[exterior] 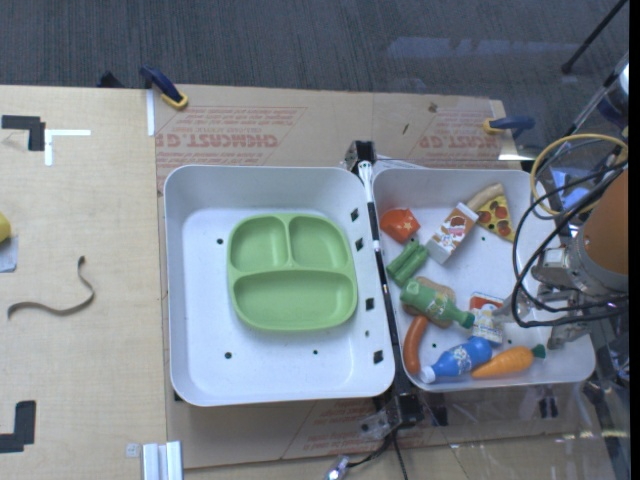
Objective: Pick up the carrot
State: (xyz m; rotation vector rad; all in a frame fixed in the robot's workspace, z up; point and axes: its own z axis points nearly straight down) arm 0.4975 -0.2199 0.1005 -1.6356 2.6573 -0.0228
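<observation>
— Nearest the front rim of the right bin (560, 376), what's lying there?

— The carrot (505, 361), flat on the bin floor, its green end pointing to the right wall. Just to its left is a blue bottle (461, 359), touching or nearly touching it, and left of that an orange-red sausage (414, 344) lying along the left wall.

— And the arm?

— It comes in over the bin's right edge. The gripper (558, 320) hangs low by the right wall, above and to the right of the carrot, apart from it. Black cables (530, 238) loop around the grey wrist (570, 268), and the orange band (612, 230) sits above that at the view's edge. Whether the gripper is spread or closed, I cannot tell; the wrist and cables cover it. Nothing can be seen held in it.

— What's farther back in that bin?

— A green bottle (440, 306) on its side in the middle, with a small red and white item (487, 310) beside it. Behind them are a green piece (407, 263), a red vegetable (398, 224), a small carton (452, 234) and, in the far corner, a pizza slice (493, 211).

— And the left bin (190, 268)?

— A green divided plate (293, 272) rests in its middle. Both bins sit on cardboard (250, 133), which a blue clamp (512, 124) pins at the far right edge.
</observation>
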